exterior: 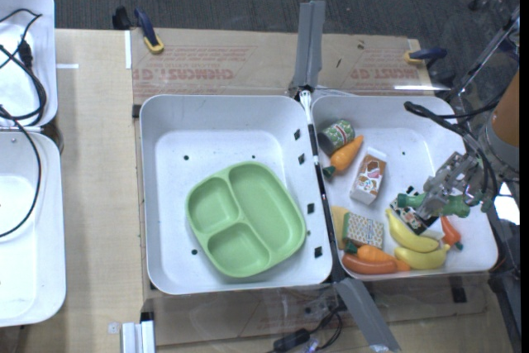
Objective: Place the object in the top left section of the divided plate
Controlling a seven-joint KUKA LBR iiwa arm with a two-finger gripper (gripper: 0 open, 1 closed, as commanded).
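While the gripper [431,199] hovers over crowded toys by the bananas [413,242], its grip state unclear, it may grab two or miss the divided plate [245,219].

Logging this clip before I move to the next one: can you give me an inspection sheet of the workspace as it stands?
Surface: wooden bench bearing two white bins, left bin and right bin.
Job's things: green divided plate lies in the left bin, all three sections bare; the object to place is not identifiable.
Clutter: right bin holds a green can, carrot, small carton, bananas, patterned packet, a second carrot.
Grippers: hand low over the right bin's right side, above the bananas; finger state unclear.
Cables: black cables at far left; more on the arm.
Surroundings: clamps on the bench's rear edge.
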